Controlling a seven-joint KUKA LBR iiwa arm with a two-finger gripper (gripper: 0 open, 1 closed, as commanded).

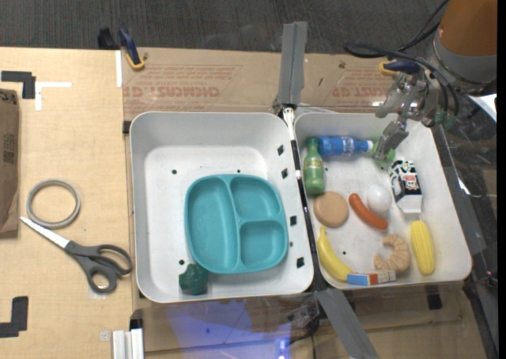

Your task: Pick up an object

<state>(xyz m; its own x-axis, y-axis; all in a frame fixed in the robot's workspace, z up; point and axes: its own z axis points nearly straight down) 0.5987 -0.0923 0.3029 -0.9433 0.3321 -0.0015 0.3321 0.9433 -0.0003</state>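
Observation:
The right bin (451,191) holds a blue bottle (344,145), a green bottle (314,168), a tan bun (331,209), a sausage (368,211), a white egg (379,198), a cow-print carton (407,183), a corn cob (422,247), a banana (332,258) and a croissant (394,253). My gripper (391,124) hangs open over the bin's far side, just right of the blue bottle's cap and above the carton. Nothing sits between its fingers.
The left bin (150,191) carries a teal divided plate (236,223) and a green broccoli piece (193,279). On the bench to the left lie scissors (87,253) and a tape roll (53,202). Cables trail beside the arm at the right.

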